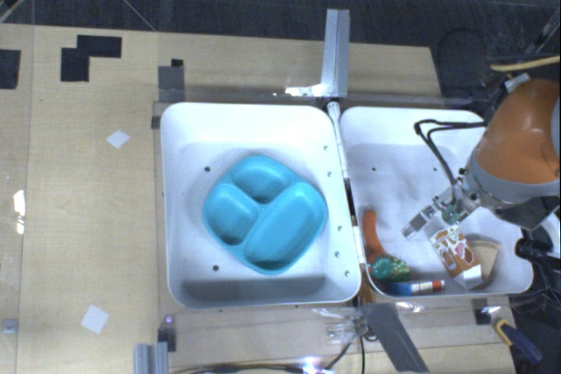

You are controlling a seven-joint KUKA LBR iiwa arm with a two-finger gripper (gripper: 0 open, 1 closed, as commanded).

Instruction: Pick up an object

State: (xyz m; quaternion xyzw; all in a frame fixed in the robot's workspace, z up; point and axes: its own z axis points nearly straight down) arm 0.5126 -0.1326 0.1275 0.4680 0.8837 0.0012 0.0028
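While my gripper [431, 222] hangs low in the right bin [386, 153], I can't tell how it is set. Just below it lies a printed carton [454, 252], seemingly touching, beside a tan cup [485, 257]. Off to its left sit a carrot [372, 234], broccoli [390, 266] and marker [416, 286].

Blue divided plate [265, 213] in left bin [188, 153]

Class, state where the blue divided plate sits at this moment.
In the camera view, the blue divided plate lies in the middle of the left bin, across the divider from the gripper.
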